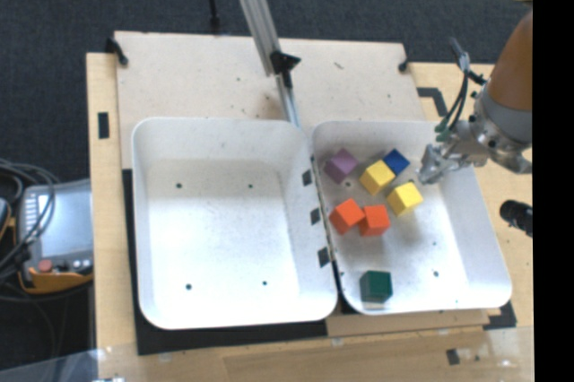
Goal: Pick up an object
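The hand (433, 167) hovers just right of a small yellow wooden cube (405, 197); its grip state is unclear.

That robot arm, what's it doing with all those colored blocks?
The robot arm is trying to pick up a block. Its gripper hangs over the right bin, just right of the blue block and above a yellow block. It holds nothing yet. Nearby sit another yellow block, a purple block and two orange blocks. A green block sits alone near the bin's front edge. The left bin is beside it.
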Motion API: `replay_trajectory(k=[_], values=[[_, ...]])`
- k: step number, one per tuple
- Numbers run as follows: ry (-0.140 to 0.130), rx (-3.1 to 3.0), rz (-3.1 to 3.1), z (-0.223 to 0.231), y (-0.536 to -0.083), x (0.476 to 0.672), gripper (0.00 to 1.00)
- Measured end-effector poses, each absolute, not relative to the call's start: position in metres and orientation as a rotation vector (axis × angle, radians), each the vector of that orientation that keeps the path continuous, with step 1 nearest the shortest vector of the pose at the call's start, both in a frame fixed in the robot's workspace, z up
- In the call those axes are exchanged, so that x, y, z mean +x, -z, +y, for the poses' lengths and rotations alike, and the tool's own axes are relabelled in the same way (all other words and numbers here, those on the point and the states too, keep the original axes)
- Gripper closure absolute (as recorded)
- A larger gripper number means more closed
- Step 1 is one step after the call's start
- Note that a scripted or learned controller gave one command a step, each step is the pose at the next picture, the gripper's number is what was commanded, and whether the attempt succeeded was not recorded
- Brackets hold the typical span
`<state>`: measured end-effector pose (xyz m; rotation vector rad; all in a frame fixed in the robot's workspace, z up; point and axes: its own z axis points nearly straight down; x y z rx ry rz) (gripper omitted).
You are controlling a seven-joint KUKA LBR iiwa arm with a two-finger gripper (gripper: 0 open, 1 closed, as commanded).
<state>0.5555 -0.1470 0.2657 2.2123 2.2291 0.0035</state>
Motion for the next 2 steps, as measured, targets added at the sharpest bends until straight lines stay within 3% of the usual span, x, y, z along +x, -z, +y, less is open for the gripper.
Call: replay_trajectory(k=[2], values=[[-0.003, 2.213, 2.23, -0.043, -0.258, 0.538, 1.0]])
